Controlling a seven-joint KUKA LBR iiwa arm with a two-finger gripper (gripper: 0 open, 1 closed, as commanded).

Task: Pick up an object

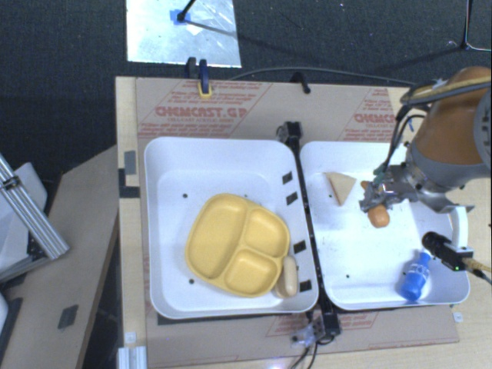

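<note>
In the right bin [350, 279], a small orange ball-like object [378, 218] lies toward the upper middle. My gripper [375, 197] hangs directly over it, its tip at the object's top edge; whether they touch is unclear. A tan wedge [340, 185] rests to the left of the gripper, apart from it. Near the bin's lower right corner lies a blue bottle [413, 277]. The grey arm with its orange band [455, 133] reaches in from the right.
The left bin [165, 206] holds a yellow divided plate [237, 244] with a beige oblong piece [288, 276] against its right side. A black divider strip [301, 206] runs between the bins. A black part of the arm [441, 250] sits above the bottle.
</note>
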